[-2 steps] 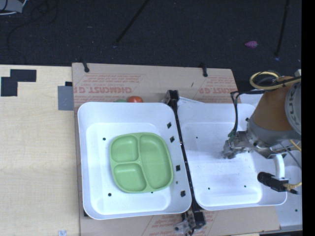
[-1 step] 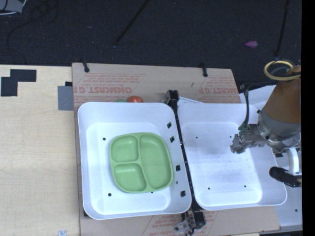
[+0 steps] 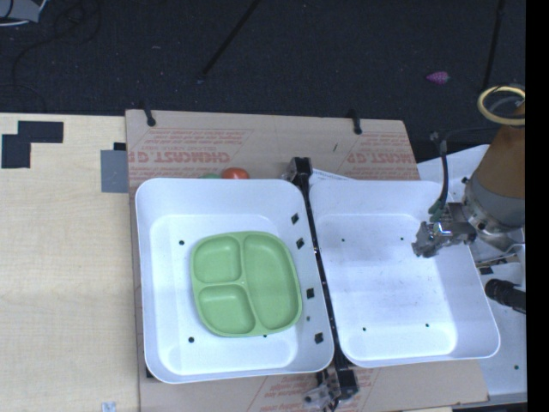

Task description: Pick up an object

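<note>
Left bin (image 3: 163, 230): one green plate (image 3: 246, 283), three compartments, lying flat, untouched. Right bin (image 3: 463, 333): end effector (image 3: 426, 243) at its far right wall, well apart from plate; grip state cannot be told. Pick not begun; reach, grasp, lift remain.

A robotics lab: 2 white bins (image 3: 317, 230) clamped on cardboard (image 3: 257, 144) atop a wooden bench (image 3: 60, 273), loose cables (image 3: 26, 7) behind.

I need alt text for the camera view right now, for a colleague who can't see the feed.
A green divided plate lies flat in the left white bin. The arm's hand hangs over the right edge of the right white bin, holding nothing visible. A small red object sits on cardboard behind the left bin.
</note>
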